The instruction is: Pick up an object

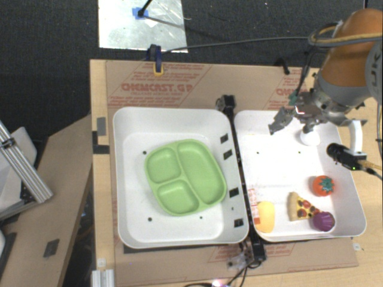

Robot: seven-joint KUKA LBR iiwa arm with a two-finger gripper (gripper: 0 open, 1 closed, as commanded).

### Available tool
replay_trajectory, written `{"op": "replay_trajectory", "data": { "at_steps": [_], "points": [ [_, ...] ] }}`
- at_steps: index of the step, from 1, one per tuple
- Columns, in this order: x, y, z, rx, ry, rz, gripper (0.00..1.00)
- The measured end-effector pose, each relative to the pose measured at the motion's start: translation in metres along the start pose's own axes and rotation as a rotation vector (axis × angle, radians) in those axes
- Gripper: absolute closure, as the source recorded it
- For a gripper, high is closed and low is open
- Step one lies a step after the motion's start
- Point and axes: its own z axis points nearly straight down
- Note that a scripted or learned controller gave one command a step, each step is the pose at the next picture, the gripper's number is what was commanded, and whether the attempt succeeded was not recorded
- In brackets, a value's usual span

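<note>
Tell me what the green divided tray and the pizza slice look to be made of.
Green divided tray: probably molded plastic, matte to satin, judging by its even colour and soft rounded compartment walls. Pizza slice: likely a plastic or rubber toy, given its blocky shape and flat painted-looking toppings; the view is too small to tell which.

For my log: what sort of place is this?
Probably a robot lab bench for grasping trials: two white bins clamped on a board, toy food like a pizza slice, and the arm's tool above the right bin.

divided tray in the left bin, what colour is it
Light green. The divided tray has three compartments and shows plainly in the camera view, lying in the white left bin.
</note>
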Motion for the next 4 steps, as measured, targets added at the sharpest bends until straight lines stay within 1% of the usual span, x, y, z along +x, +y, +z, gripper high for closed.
{"op": "replay_trajectory", "data": {
  "at_steps": [1,2,3,4],
  "points": [
    [0.001,0.004,0.062,0.003,0.0,0.002,0.0],
    [0.005,0.009,0.122,0.002,0.001,0.002,0.0],
    [0.006,0.009,0.156,0.001,0.0,0.002,0.0],
    [0.005,0.01,0.143,-0.002,0.0,0.002,1.0]
  ]
}}
